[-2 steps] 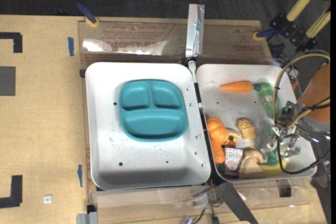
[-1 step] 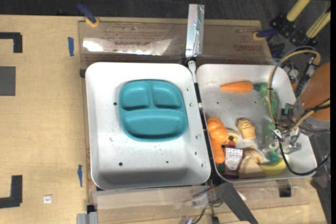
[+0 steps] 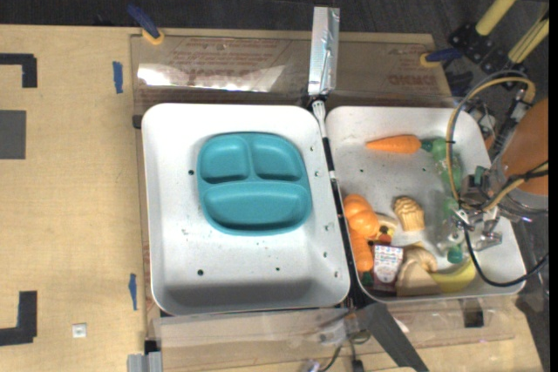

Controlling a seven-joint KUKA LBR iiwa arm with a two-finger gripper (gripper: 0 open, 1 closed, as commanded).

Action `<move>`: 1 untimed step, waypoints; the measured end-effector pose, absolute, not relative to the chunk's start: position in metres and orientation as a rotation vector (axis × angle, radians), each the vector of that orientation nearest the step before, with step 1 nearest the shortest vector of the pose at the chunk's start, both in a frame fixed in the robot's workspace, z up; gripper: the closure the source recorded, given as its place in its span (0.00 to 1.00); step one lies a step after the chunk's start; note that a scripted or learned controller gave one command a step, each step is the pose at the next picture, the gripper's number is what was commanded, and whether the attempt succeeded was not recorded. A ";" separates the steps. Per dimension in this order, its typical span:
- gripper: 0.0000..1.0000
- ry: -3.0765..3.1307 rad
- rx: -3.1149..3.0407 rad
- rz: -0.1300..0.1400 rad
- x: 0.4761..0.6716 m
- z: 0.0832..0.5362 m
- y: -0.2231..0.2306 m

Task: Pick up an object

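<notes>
Right bin (image 3: 384,122), crowded near corner: a banana (image 3: 457,276), a small bottle (image 3: 387,261), orange pieces (image 3: 359,222) and a tan toy (image 3: 407,212) lie touching or just beside one another; a carrot (image 3: 394,145) lies apart toward the far wall. The pincer (image 3: 471,226) hangs low over the bin's right side, just beside the banana, amid cables; whether it is released or clenched cannot be told. Left bin (image 3: 170,187) on the desk holds a teal divided plate (image 3: 253,183). Likely risk: in such clutter, a close may catch two items or nudge the banana against the wall.
</notes>
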State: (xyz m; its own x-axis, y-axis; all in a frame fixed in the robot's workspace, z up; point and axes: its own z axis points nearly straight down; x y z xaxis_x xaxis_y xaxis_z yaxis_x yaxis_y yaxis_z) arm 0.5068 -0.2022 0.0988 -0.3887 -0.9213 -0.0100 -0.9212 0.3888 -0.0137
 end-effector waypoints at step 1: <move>1.00 2.601 -1.721 -0.013 0.509 0.109 -0.200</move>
State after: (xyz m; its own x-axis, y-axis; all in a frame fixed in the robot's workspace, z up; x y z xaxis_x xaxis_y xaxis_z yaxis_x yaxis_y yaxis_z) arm 0.5091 -0.2002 0.1094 -0.3908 -0.9204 -0.0149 -0.9202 0.3910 -0.0195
